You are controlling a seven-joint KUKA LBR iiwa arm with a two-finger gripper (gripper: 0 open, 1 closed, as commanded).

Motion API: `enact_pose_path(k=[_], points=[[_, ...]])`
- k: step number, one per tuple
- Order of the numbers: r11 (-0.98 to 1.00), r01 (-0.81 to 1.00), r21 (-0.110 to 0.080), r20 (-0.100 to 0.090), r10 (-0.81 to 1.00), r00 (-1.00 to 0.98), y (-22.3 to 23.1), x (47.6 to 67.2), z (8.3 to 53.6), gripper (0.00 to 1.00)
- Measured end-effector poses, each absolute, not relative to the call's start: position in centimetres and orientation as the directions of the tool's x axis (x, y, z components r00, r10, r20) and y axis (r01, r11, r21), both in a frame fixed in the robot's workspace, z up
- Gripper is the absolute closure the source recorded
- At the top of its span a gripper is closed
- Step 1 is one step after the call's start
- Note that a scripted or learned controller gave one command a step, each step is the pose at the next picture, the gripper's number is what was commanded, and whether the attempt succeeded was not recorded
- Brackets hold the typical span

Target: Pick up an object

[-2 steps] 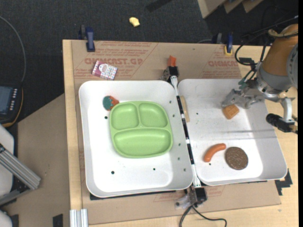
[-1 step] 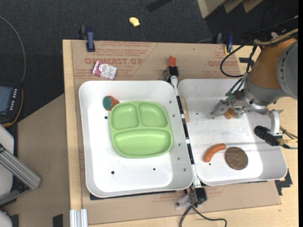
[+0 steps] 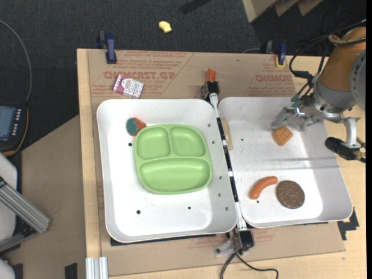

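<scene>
In the right bin (image 3: pixel 325 156) lie a tan toast-like cube (image 3: pixel 283 135), an orange sausage (image 3: pixel 263 186) and a brown round patty (image 3: pixel 290 193). My gripper (image 3: pixel 289 119) hangs over the bin's far part, just above and behind the tan cube, with grey fingers spread to either side; nothing is between them. The grey arm with its orange band (image 3: pixel 343 57) comes in from the right. In the left bin (image 3: pixel 116 173) sits a green divided plate (image 3: pixel 172 157), with a small red and green piece (image 3: pixel 135 125) at its far left corner.
A pink and white packet (image 3: pixel 128 85) lies on the cardboard behind the left bin. Clamps (image 3: pixel 108 46) hold the board's far edge. A yellow scrap (image 3: pixel 165 26) rests on the dark floor. A black bracket (image 3: pixel 343 146) juts in at the right bin's edge.
</scene>
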State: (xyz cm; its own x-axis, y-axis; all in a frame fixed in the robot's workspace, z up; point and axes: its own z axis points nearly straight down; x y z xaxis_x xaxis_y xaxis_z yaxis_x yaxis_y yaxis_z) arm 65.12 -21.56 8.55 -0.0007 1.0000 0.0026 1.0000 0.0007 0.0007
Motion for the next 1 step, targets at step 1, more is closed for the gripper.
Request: enact_pose_path(k=[1], points=[[0.005, 1.0, -0.002, 0.003, 1.0, -0.005, -15.77, 64.4, 8.49, 0.0]])
